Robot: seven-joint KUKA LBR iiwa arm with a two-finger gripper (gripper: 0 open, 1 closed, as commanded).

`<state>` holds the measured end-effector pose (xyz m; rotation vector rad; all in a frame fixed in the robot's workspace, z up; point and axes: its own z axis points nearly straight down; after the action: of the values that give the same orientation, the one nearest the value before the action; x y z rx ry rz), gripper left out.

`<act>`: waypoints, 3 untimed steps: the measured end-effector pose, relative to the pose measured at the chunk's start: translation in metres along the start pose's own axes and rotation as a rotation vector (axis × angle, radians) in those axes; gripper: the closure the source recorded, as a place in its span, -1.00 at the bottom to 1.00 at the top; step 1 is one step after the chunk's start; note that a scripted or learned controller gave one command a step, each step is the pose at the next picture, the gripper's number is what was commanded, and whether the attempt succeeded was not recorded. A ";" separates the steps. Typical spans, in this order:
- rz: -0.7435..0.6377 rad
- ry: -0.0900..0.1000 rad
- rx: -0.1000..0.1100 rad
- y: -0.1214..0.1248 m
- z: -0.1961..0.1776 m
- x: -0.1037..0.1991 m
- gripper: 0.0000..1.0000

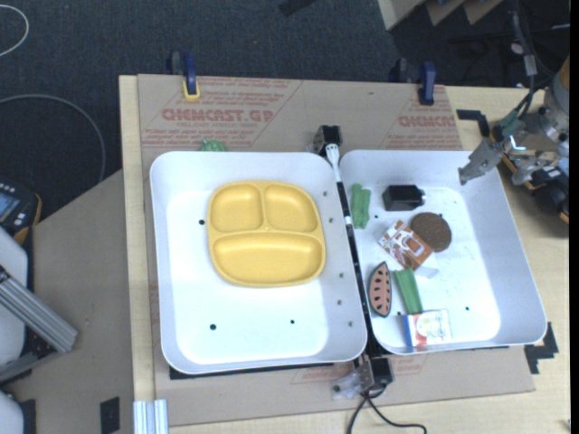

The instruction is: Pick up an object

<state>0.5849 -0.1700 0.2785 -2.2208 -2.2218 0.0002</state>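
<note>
Right bin [507,242] clutter: black block [403,195], brown disc [432,231], watermelon slice [381,289].

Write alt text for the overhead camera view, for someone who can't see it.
Two shallow white bins sit side by side on a bench: the left bin holds a yellow divided plate, the right bin a scatter of small items including a brown disc, a watermelon slice toy and a black block. The robot's gripper hovers at the right bin's upper right corner.

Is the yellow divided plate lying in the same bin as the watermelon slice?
No: the yellow divided plate lies in the left bin, while the watermelon slice lies in the right bin.
</note>
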 end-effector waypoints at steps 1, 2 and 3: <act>-0.001 -0.001 -0.004 0.001 -0.011 0.000 1.00; -0.002 0.004 0.008 -0.042 0.050 0.042 1.00; -0.007 0.006 0.010 -0.090 0.097 0.124 1.00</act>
<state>0.4950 -0.0457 0.1815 -2.2049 -2.2214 0.0053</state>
